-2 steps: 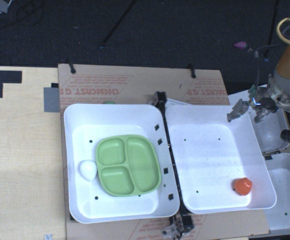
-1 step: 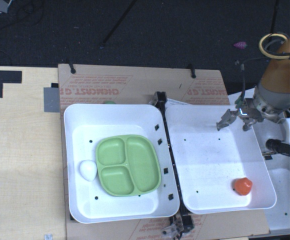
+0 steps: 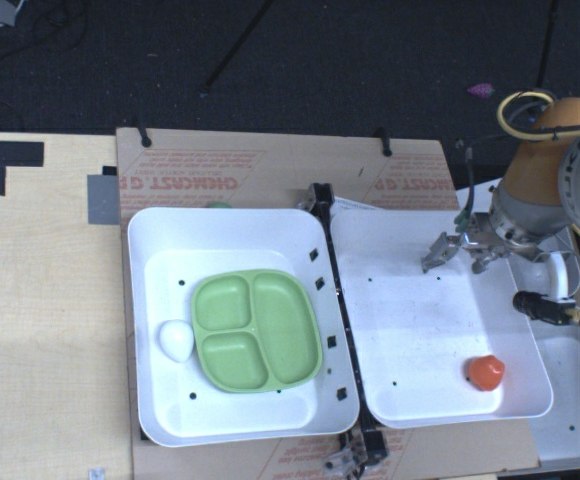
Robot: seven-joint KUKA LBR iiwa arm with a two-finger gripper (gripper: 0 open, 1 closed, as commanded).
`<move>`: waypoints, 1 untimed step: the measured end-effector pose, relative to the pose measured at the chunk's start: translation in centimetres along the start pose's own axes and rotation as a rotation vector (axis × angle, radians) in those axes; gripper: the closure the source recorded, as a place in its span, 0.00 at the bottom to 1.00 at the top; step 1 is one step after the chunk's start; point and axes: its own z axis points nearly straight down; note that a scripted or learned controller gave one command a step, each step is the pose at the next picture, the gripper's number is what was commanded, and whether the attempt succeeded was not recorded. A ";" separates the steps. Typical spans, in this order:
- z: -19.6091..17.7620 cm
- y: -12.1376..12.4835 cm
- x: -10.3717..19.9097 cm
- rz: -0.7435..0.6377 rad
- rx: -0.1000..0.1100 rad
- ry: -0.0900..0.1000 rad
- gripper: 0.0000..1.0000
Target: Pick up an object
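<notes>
A small round orange-red object (image 3: 486, 372) lies on the floor of the right-hand shallow white bin (image 3: 410, 308), in the lower right of the frame, close to that bin's near right corner. Nothing touches it; the floor around it is bare white plastic.

Well above it in the picture, at the right edge of the frame, the two-finger gripper (image 3: 462, 253) hangs over the upper right part of the same bin, its thin metal fingers (image 3: 438, 255) splayed apart and closed on nothing. Behind it rises the grey arm (image 3: 530, 208) with its orange band (image 3: 542, 158), reaching in from the right. The gripper and the orange-red object are well apart.

In the left-hand shallow white bin (image 3: 160, 238), at the centre left of the frame, a light green plastic plate divided into three compartments (image 3: 256, 329) rests flat on the floor. Just beside the plate's left edge sits a small white egg-shaped object (image 3: 176, 340), touching or nearly touching the plate; which cannot be told.

Both bins stand side by side on a brown cardboard sheet with red printed lettering (image 3: 270, 173), which lies on a pale wooden bench top (image 3: 40, 318) filling the left of the frame.
</notes>
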 end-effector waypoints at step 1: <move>3.9 0.0 0.2 -0.002 0.000 0.000 0.00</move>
